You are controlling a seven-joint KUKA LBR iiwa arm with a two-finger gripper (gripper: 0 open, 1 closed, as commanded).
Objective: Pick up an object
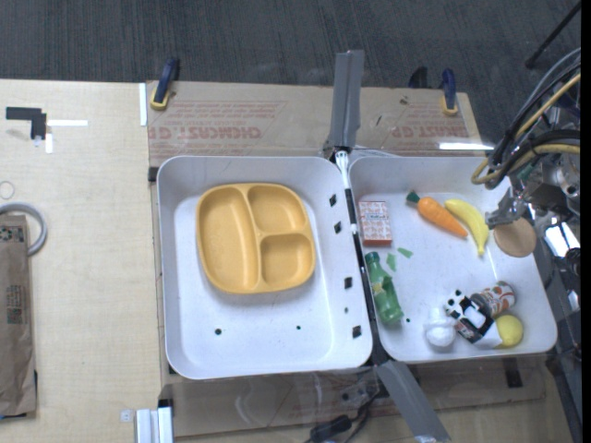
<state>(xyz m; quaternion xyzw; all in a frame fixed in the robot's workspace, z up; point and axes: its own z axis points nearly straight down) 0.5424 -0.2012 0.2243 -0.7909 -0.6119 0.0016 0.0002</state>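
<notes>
The arm (554, 169) is reaching in from the right edge of the camera view, sitting high over the far right side of the bench. Black and yellow cables are looping over its upper part and trailing off toward the top right corner. Its lower end, perhaps the gripper (511, 212), is showing as a small grey metal piece pointing down and leftward, too indistinct to read further.

**Bin layout**

Left bin (185, 340): sectioned plate (256, 237) inside. Right bin (406, 340): carton (374, 222) and bottle (382, 288) along left wall; carrot (440, 216) and banana (468, 222) side by side at rear; toy cluster (476, 317) at front right.
</notes>
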